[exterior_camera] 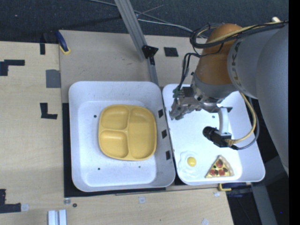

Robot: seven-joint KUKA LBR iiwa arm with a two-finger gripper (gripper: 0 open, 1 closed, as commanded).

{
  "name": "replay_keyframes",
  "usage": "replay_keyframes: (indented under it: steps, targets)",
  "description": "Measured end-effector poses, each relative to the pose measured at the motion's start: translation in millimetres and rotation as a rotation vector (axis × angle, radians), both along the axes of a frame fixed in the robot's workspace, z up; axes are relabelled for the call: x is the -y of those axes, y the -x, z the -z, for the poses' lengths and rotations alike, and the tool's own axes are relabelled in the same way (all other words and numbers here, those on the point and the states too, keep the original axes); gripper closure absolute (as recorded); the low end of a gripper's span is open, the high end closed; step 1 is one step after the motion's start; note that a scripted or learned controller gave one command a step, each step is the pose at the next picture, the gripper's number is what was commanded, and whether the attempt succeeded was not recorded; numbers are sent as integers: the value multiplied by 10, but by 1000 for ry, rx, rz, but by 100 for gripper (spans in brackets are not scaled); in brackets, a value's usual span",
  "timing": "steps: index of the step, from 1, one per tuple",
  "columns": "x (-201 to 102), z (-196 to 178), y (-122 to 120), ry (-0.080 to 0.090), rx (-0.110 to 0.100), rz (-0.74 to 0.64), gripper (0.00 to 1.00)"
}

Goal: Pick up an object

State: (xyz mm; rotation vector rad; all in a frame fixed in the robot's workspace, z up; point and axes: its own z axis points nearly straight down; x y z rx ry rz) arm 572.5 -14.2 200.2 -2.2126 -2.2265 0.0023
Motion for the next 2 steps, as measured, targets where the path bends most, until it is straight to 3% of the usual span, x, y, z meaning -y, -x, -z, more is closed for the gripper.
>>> replay_keyframes:
  steps: [2]
  targets:
    - [-994, -240, -187, 0, 2, 0, 100]
